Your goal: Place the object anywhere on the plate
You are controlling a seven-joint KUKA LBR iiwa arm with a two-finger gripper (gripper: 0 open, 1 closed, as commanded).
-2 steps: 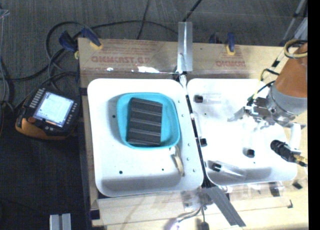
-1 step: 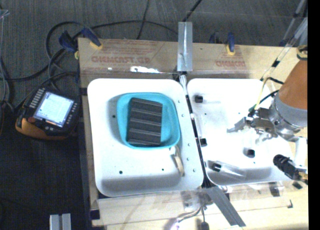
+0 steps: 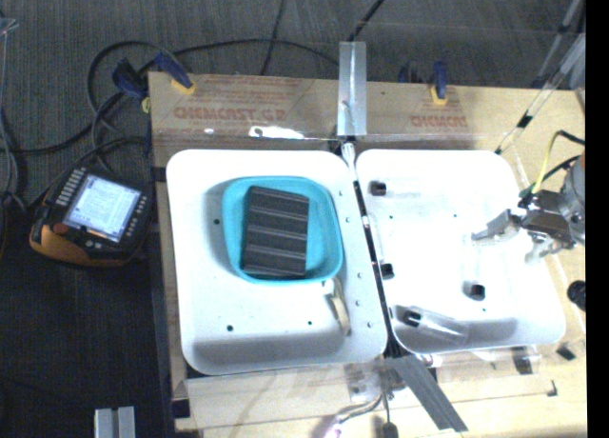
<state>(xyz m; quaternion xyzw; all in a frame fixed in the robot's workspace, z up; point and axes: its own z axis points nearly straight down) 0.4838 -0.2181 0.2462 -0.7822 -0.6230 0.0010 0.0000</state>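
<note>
A dark grey ridged block (image 3: 276,230) lies flat on the blue plate (image 3: 327,236), which sits in the left bin (image 3: 190,265). The block rests within the plate's rim, roughly centred. My gripper (image 3: 515,240) hovers over the right side of the right bin (image 3: 428,236), far from the plate. Its two pale fingers (image 3: 491,228) are spread apart and nothing is between them.
Small black pieces (image 3: 475,290) (image 3: 378,189) dot the right bin's floor. A metal bracket (image 3: 352,93) stands at the back between the bins. A handheld screen unit (image 3: 95,209) and cables lie on the floor to the left. Clamps (image 3: 173,72) grip the board's back edge.
</note>
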